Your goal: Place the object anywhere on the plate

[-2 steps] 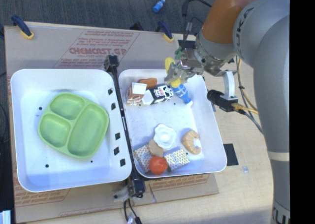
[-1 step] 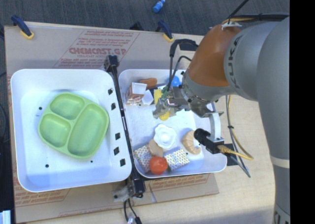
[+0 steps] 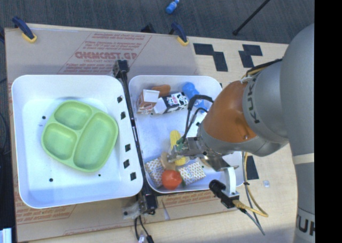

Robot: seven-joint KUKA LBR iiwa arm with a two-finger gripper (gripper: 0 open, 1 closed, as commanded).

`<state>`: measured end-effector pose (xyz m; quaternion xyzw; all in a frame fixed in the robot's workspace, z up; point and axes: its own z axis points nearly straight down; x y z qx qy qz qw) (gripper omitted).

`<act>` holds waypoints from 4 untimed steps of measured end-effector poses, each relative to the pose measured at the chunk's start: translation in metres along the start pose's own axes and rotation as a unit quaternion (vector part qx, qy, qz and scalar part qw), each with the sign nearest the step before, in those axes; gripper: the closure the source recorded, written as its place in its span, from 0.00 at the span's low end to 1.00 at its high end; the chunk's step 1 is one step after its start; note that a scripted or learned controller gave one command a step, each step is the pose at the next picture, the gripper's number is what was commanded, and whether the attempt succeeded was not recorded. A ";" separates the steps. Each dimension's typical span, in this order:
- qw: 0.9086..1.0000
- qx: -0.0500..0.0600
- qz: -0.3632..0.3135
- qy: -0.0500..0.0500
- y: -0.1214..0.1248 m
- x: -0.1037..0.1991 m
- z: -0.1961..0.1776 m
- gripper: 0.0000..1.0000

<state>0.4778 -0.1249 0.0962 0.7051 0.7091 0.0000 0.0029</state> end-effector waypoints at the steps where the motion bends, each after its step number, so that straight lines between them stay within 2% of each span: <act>1: 1.000 0.001 0.000 0.001 0.058 -0.062 -0.120 1.00; 2: 1.000 0.002 -0.001 0.002 0.111 0.012 -0.129 1.00; 3: 1.000 0.003 0.001 0.002 0.060 -0.037 0.004 1.00; 4: 1.000 0.001 0.000 0.001 0.137 -0.087 -0.062 1.00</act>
